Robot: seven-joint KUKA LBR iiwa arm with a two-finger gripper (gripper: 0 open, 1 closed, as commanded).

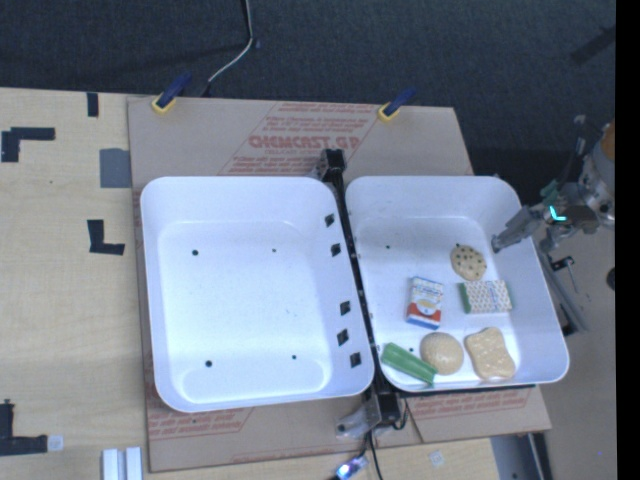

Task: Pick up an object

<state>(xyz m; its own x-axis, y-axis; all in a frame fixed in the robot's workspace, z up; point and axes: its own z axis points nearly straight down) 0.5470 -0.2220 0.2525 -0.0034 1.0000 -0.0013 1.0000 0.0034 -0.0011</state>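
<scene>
The right bin [400, 198] holds several small objects in its near right part: a round speckled cookie [467, 261], a small white, red and blue box [426, 302], a patterned white packet with a green edge [485, 296], a green bar [408, 363], a round beige bun [441, 352] and a pale slice of bread [491, 354]. My gripper [512, 230] hangs at the bin's right rim, up and to the right of the cookie. It is small and dark in this view, with nothing visibly between its fingers.
The left bin [240, 288] lies beside the right one, with a dark divider strip [343, 268] between them. Both rest on a cardboard sheet [300, 133] held by yellow and blue clamps. A black cable [240, 28] runs across the dark floor behind.
</scene>
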